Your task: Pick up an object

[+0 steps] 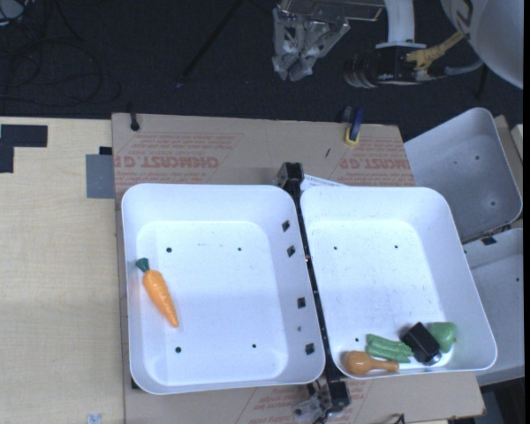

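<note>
An orange toy carrot [160, 298] with a green top lies by the left wall of the left bin [208, 203]. In the near right corner of the right bin [380, 203] sit an orange pear-shaped toy [368, 363], a green pod [389, 348], a black block [420, 343] and a light green piece [444, 332], packed close together. My gripper [302, 53] hangs high beyond the far edge of the bins, over the dark background, open with nothing between its fingers.
Both bins rest on a brown cardboard sheet [247, 153] on the pale wooden bench. A black clip strip [300, 263] joins the bins. A yellow-blue clamp [353, 129] stands at the cardboard's far edge. A grey tray [468, 170] lies to the right.
</note>
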`<act>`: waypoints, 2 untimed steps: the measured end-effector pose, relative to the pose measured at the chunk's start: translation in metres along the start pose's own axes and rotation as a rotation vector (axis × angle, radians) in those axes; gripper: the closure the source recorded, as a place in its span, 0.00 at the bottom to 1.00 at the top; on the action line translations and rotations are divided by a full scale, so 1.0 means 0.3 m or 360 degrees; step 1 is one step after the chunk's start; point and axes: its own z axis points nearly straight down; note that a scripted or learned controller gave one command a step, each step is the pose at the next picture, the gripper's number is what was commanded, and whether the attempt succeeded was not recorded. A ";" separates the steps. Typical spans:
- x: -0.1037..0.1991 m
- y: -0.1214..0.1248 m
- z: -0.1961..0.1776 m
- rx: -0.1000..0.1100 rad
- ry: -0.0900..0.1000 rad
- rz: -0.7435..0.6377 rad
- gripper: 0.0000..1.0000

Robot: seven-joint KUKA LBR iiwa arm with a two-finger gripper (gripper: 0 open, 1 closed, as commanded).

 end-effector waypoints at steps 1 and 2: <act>0.054 0.000 0.000 0.0000 0.0000 0.0000 1.00; 0.107 0.000 0.000 0.0001 0.0000 -0.0001 1.00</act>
